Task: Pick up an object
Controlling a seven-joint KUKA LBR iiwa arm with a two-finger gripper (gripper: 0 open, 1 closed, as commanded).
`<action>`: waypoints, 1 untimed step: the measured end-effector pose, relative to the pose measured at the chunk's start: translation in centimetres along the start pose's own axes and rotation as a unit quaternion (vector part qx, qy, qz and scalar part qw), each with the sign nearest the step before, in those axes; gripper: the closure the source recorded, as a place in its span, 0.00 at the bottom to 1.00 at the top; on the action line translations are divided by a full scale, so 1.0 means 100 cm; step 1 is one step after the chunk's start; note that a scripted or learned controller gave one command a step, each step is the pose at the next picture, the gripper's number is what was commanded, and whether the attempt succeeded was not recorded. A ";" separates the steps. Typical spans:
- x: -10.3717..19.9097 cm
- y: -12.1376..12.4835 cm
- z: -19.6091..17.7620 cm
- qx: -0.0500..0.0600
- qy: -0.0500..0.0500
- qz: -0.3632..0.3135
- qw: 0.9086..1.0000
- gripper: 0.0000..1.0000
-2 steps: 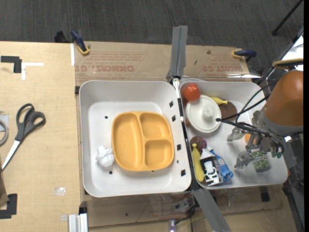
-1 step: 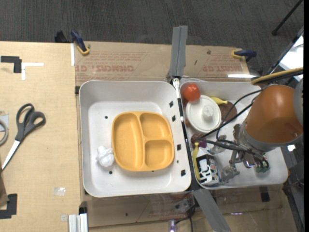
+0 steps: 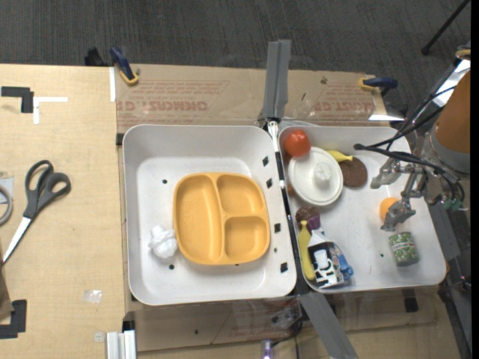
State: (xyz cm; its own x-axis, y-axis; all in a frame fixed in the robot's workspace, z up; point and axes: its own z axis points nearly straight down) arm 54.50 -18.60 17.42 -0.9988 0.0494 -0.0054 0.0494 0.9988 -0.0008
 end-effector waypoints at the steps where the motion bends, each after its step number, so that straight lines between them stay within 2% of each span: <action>1: -0.053 -0.021 0.077 0.001 -0.005 0.045 0.999 0.00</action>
State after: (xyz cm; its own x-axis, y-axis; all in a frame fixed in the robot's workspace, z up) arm 59.78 -20.93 9.77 -0.9903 0.1380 -0.0149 0.1381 0.9904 -0.0018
